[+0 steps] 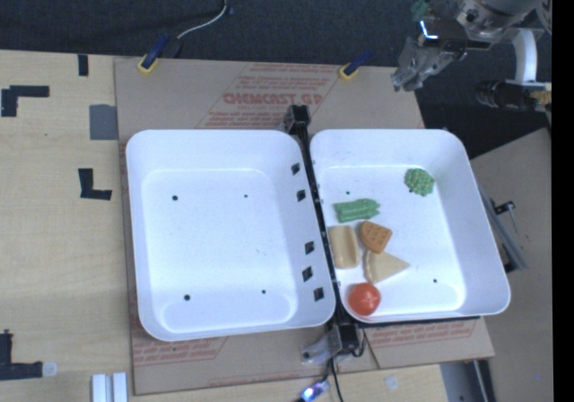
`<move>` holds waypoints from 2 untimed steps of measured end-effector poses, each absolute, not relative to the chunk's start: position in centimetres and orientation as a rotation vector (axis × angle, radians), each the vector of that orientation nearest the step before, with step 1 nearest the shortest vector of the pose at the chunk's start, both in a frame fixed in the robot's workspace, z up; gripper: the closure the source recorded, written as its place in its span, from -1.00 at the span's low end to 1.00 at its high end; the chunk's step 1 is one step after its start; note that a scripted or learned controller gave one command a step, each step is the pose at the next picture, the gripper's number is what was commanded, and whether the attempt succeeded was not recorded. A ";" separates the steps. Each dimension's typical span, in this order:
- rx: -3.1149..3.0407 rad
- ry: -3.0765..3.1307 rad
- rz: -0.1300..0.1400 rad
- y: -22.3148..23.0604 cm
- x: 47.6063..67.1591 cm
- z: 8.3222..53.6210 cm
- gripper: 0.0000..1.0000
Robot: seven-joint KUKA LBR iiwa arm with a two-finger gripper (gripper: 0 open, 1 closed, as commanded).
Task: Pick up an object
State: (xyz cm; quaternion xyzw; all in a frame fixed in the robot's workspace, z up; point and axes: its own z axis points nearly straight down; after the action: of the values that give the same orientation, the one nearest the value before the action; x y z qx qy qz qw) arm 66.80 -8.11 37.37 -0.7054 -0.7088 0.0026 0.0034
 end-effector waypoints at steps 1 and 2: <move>-2.230 -2.222 -0.001 -16.2 66.8 42.9 1.00; -2.209 -2.230 0.000 -6.6 66.9 41.5 1.00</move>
State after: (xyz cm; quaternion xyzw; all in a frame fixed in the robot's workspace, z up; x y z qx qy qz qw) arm 66.88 -6.62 41.47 -0.7038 -0.7104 -0.0001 0.0014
